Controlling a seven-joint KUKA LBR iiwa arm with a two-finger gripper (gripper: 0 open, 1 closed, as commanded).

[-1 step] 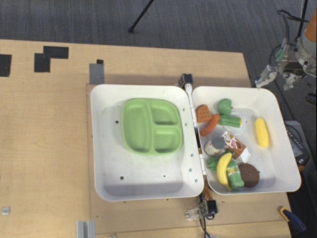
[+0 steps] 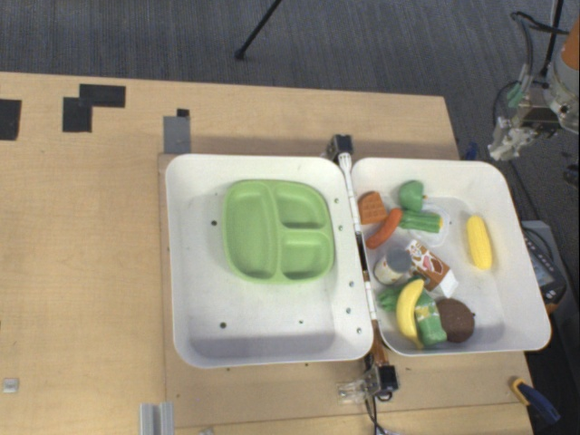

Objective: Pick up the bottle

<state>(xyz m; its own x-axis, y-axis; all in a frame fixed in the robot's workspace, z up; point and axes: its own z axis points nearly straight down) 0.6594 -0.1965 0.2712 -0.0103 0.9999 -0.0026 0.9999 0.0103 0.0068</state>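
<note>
Nearly all of the task is left, judging from how things lie. Nearest the camera, in the right bin [image 2: 536,326], a banana [image 2: 410,308] leans against a green packet [image 2: 432,331] and a brown lump [image 2: 457,318]; just beyond them sit a small can [image 2: 394,265] and a printed carton [image 2: 429,264], touching or nearly so. In the left bin [image 2: 195,270] lies a green divided plate [image 2: 276,231], which plays no part here.

Farther in, I take the bottle [image 2: 422,221] to be the green cylinder lying on its side in the middle of the right bin, though it is small and I cannot be sure. An orange sausage [image 2: 384,227] lies just beside one end; a green pepper [image 2: 411,192] sits close behind it; a yellow piece [image 2: 478,242] lies apart towards the bin's right wall. The bottle rests on the bin floor, not lifted and not touched.

Farthest off, the gripper [image 2: 506,143] hangs outside the bin, past its far right corner and well apart from the bottle; it carries nothing that I can see, and whether it is spread or pressed together I cannot tell. By my reckoning the approach, the descent, the grasp and the lift all remain; the crowding neighbours may make the grasp awkward.
</note>
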